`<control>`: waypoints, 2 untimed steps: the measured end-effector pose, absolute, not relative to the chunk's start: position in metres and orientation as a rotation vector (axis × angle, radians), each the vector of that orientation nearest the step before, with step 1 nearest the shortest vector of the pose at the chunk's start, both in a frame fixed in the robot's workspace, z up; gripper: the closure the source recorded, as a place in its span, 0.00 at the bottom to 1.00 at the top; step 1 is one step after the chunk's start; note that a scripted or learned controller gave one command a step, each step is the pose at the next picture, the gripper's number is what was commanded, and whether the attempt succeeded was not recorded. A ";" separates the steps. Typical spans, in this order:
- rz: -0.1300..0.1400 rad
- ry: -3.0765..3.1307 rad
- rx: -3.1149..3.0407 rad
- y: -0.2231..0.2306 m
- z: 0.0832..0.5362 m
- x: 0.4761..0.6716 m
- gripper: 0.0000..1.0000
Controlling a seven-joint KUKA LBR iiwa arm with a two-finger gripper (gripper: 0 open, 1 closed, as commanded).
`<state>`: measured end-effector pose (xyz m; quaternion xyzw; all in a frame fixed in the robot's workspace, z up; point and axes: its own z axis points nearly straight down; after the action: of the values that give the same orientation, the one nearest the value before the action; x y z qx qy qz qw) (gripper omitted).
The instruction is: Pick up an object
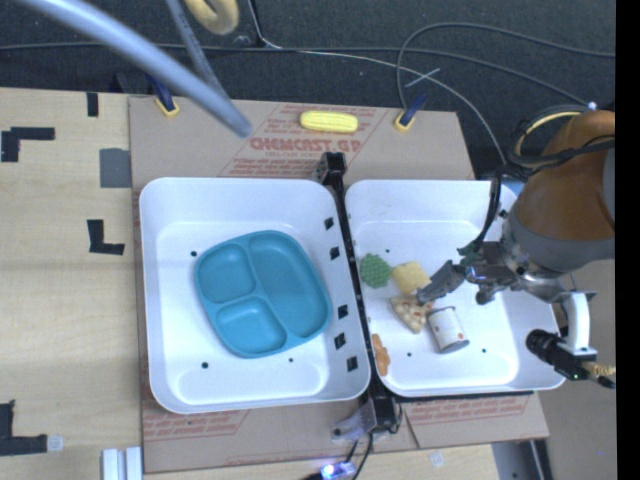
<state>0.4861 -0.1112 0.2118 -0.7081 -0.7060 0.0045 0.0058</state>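
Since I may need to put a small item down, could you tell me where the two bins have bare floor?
Left bin: bare strips all around the blue plate, widest along its near edge. Right bin: free along the far wall and the near wall. Crowded mid-bin, where the green toy, yellow piece, tan piece, can and gripper cluster.

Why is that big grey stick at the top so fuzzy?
In the camera view, the grey bar sits close to the lens, so it is out of focus; the blue tray and both white bins look sharp, evenly lit, with soft shadows.
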 end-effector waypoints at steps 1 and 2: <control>0.002 -2.221 -2.219 -0.111 0.218 0.489 0.00; 0.007 -2.217 -2.218 -0.119 0.163 0.493 0.00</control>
<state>0.4935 -0.1189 0.1628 -0.7073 -0.7069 0.0022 0.0026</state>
